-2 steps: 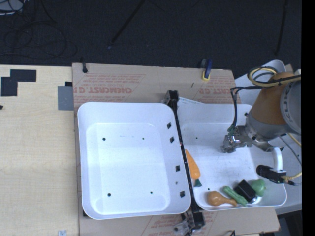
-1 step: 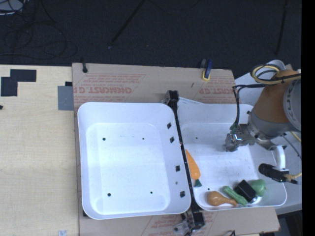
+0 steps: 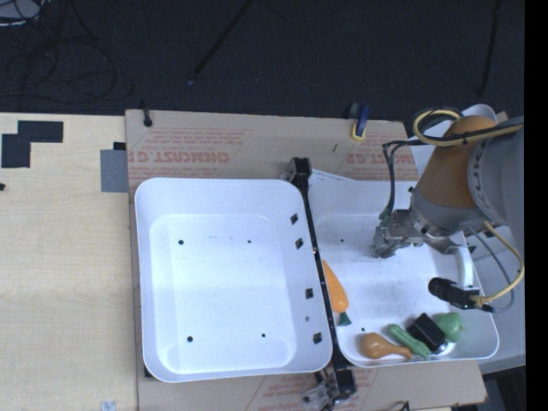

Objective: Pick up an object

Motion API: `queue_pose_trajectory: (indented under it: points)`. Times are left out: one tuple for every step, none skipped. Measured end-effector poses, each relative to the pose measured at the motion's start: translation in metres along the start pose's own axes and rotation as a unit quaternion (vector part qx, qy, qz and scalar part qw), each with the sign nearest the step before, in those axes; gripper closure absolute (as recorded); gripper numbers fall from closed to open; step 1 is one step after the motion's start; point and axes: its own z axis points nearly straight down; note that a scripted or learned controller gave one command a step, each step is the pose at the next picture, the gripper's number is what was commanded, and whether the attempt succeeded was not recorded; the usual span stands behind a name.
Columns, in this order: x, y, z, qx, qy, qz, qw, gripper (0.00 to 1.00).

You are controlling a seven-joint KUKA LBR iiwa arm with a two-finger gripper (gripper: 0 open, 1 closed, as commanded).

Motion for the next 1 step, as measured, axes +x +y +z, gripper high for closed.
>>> queue_pose_trajectory:
  points:
    - [-0.0015, -0.0009, -0.0102, 0.001, 0.0, 0.001, 1.0, 1.0]
